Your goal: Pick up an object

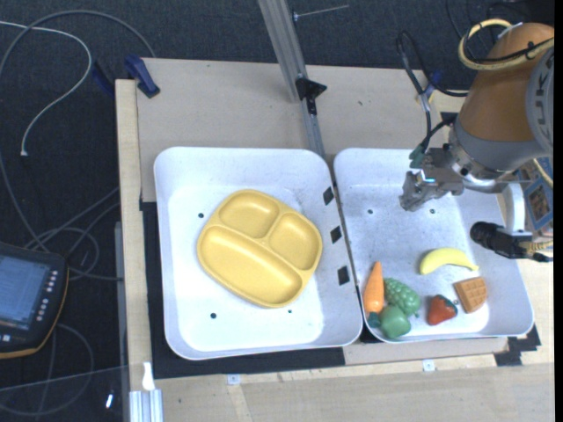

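Several toy foods lie at the near end of the right bin (pixel 387 236): a yellow banana (pixel 447 259), an orange carrot (pixel 375 287), green grapes (pixel 402 294), a green pepper (pixel 395 323), a red strawberry (pixel 441 309) and a brown waffle piece (pixel 471 293). My gripper (pixel 415 193) hangs over the bin's far half, well above and behind the banana, with nothing visible between its fingers. The arm's orange band (pixel 506 86) shows at the upper right.
The left bin (pixel 176 253) holds a yellow divided plate (pixel 259 247). A metal pole (pixel 286 33) slants up from between the bins. Cables lie on the dark floor at left, and a tablet (pixel 22 293) sits at the left edge.
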Robot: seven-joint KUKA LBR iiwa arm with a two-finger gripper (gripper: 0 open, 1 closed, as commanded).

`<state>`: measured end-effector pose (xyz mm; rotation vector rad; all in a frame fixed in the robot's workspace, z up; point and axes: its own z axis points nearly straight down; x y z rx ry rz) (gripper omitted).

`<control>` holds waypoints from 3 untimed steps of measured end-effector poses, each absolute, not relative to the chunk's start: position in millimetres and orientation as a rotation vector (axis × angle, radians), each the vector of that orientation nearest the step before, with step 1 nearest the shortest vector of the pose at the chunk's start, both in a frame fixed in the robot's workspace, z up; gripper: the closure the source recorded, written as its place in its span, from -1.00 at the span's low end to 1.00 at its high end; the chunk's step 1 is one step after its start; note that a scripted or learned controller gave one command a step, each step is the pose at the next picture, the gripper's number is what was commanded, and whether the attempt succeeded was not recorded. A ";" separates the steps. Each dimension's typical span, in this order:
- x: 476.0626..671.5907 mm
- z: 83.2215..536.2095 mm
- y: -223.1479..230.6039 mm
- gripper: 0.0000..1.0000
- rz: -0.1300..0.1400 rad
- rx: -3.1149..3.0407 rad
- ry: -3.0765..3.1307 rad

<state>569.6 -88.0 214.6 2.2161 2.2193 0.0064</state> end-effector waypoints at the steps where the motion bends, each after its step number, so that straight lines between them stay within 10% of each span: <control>1: 571.6 260.9 -80.9 1.00 0.007 2.215 2.220; 3: 528.6 263.2 8.8 1.00 -0.001 2.219 2.230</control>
